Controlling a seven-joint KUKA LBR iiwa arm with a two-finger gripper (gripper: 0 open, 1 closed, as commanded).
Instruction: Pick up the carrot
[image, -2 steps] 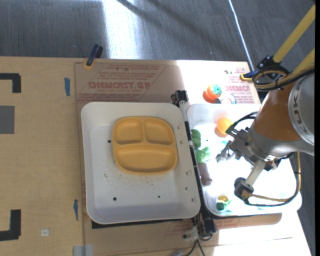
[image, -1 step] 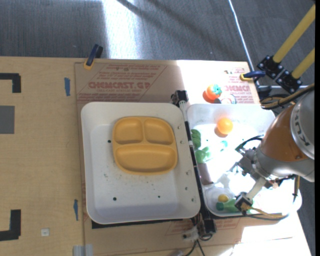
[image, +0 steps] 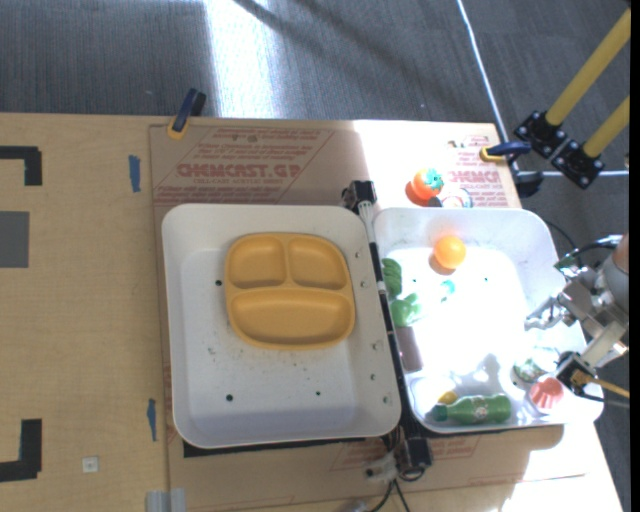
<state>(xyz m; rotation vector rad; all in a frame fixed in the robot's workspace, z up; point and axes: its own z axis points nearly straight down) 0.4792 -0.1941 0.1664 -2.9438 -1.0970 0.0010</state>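
A small orange toy with a green top, apparently the carrot (image: 425, 186), lies on the cardboard just behind the right bin (image: 535, 235), outside its rim. My gripper (image: 583, 335) hangs over that bin's right edge, far from the carrot and low in the view. It is close to a red and white toy (image: 540, 385) in the bin's near right corner. Glare washes out the bin floor under it.
The right bin also holds an orange ball (image: 448, 251), green toys (image: 400, 295) along its left wall and a green bottle (image: 472, 408) at the front. The left bin (image: 190, 330) carries a yellow divided plate (image: 290, 288). A blue clamp (image: 500, 151) sits behind the right bin.
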